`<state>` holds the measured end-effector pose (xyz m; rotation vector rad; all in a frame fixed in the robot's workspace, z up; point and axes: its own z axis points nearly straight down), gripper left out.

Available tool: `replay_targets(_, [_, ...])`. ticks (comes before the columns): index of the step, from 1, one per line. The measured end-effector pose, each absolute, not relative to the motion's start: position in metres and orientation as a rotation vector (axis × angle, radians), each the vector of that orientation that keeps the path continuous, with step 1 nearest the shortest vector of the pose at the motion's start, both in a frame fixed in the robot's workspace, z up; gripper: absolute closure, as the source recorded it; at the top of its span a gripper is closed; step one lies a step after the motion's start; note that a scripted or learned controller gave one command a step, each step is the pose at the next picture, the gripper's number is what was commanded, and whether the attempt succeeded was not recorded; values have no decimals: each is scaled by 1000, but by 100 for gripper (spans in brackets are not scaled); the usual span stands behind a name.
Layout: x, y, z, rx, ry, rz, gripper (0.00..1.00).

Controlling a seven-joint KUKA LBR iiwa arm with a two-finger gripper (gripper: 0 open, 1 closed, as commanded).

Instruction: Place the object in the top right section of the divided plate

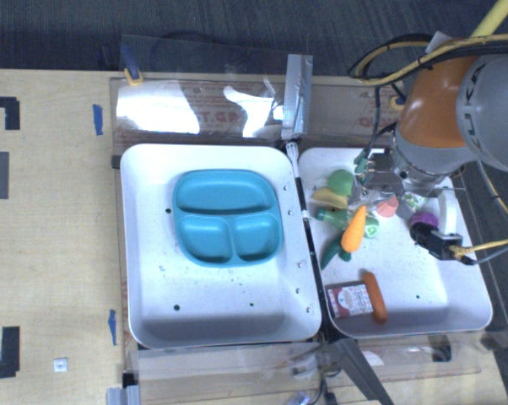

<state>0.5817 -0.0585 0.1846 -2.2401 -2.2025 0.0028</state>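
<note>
A blue divided plate [229, 215] lies in the left bin [153, 294], with one long section at the back and two smaller ones toward the front. The arm's orange band [435, 99] sits over the right bin [456, 302]. Below it, my gripper [375, 191] hangs low among a cluster of toy foods at the bin's back. An orange carrot [353, 230] lies just left of and below the gripper. A yellow banana-like piece [329, 197] and a green fruit [340, 180] sit to its left. A pink piece [387, 207] lies right under the wrist.
Also in the right bin are a dark green pepper [331, 250], a purple eggplant [424, 222], an orange sausage [374, 295] and a dark red packet [349, 299] near the front. A black and yellow cable [444, 245] trails at right. A metal divider [296, 99] stands between the bins.
</note>
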Motion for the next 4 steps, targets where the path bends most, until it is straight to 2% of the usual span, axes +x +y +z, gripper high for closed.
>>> replay_targets(1, [505,-73,184,-2274,-2166,2,100])
replay_targets(2, [479,4,184,-1656,-2667,0,100])
replay_targets(3, [480,-84,185,-1411,-2810,0,100])
replay_targets(4, [480,33,215,-867,-3025,-4,100])
